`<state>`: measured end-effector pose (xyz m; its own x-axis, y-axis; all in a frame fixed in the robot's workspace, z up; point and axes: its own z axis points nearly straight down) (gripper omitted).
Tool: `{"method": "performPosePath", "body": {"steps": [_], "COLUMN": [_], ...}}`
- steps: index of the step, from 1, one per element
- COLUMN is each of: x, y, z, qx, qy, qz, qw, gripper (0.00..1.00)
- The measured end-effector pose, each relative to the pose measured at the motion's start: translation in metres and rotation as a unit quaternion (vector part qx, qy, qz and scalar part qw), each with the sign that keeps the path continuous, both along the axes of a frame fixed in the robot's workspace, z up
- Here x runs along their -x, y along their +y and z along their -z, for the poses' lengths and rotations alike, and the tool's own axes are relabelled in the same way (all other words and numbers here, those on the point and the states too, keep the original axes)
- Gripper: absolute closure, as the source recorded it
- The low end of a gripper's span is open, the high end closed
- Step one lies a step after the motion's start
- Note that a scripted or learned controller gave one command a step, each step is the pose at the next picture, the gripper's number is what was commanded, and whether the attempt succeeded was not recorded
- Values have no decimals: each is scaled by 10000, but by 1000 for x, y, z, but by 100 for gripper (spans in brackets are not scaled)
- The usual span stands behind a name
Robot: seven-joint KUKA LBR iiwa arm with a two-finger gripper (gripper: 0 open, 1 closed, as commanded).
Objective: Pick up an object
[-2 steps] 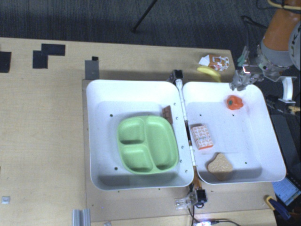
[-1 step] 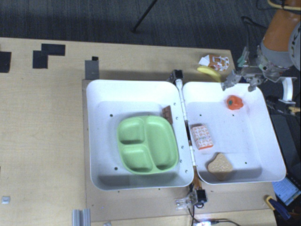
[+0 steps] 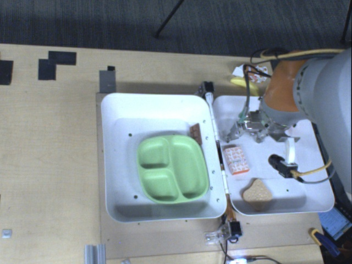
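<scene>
Over the counter (image 3: 49,164) the grey arm (image 3: 324,92) hangs above the right bin (image 3: 324,199), its end effector (image 3: 250,126) apparently mid-approach, grip state impossible to tell, needing a descent toward the patterned packet (image 3: 236,159) just below.

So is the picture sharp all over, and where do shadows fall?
Camera view: lighting is soft and even, without harsh glare; the green tray is fairly crisp; the pincer looks blurry against the right bin; a soft shadow lies along the left bin's near wall.

No text, label or number is legible anywhere.
</scene>
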<state>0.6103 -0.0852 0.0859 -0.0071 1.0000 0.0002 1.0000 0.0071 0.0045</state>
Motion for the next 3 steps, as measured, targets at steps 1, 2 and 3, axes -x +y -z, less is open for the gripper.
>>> {"method": "performPosePath", "body": {"steps": [1,2,3], "x": [-2,-60,-59], "y": [0,-24,-23], "z": [-13,-61,-60], "qx": [2,6,4], "qy": [-31,-9,3], "qz": [-18,-1,-2], "qw": [10000,10000,10000], "gripper": [100,100,0]}}
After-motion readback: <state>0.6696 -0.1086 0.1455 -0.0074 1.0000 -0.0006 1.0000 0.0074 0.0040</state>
